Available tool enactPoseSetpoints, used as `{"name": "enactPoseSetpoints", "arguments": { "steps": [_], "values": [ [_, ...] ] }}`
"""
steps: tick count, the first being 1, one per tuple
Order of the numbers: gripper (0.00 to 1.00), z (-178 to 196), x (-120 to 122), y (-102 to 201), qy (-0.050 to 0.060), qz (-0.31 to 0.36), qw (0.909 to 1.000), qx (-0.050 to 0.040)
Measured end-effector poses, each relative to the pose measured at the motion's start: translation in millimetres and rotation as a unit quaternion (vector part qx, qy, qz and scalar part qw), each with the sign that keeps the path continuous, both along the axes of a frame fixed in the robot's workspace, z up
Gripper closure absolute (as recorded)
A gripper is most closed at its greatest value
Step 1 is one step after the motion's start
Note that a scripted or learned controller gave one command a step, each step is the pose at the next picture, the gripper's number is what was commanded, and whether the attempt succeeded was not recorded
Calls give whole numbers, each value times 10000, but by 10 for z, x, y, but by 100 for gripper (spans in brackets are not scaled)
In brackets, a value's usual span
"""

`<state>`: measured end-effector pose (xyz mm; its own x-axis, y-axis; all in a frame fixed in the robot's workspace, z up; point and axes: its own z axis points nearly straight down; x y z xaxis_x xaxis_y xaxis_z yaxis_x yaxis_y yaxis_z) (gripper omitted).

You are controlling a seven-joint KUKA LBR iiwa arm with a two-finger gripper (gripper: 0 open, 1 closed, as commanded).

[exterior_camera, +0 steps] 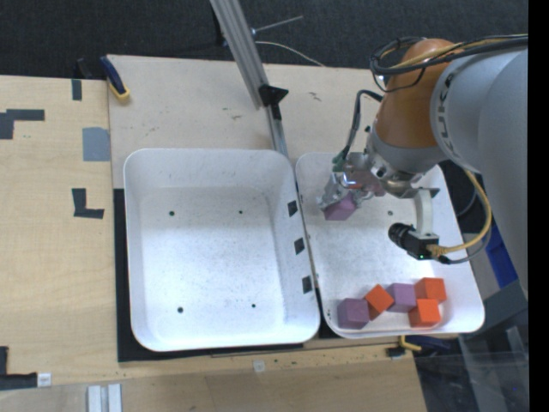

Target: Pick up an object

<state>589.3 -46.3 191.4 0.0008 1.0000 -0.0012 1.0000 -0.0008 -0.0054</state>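
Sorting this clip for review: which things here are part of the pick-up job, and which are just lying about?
Job:
end effector
purple block at it
purple blocks
orange blocks
right bin

Lying about:
left bin
blue-and-yellow tool
grey tape patch

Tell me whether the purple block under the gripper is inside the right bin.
Inside or above it: the purple block sits at the gripper, within the right bin rim; lifted or resting, cannot tell.
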Motion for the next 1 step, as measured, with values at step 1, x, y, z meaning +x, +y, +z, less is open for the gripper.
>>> {"name": "enactPoseSetpoints", "arguments": {
  "steps": [1],
  "values": [
    [100, -3, 169, 866, -17, 55, 10000, 23]
  ]
}}
